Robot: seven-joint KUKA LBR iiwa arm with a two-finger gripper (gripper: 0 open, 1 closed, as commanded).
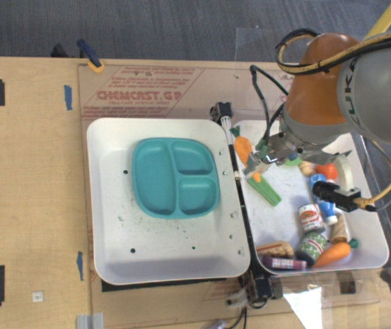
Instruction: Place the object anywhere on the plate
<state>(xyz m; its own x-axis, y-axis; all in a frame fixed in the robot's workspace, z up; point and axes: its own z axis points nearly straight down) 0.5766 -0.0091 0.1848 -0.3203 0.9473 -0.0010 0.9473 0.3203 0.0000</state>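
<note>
Over the right bin (376, 242) the grey arm (380, 94) is hanging low, its orange band (318, 81) hiding much of the wrist — whether the fingers (267, 157) are spread or pinching anything cannot be told, since the body is covering them. Just beside them an orange carrot-like piece (243, 147) and a green stick (265, 190) are lying near the bin's left wall. More toys are crowding the right bin, partly overlapping. In the left bin (106, 238) the teal divided plate (176, 177) is sitting on the counter's (31, 204) white tray.
</note>
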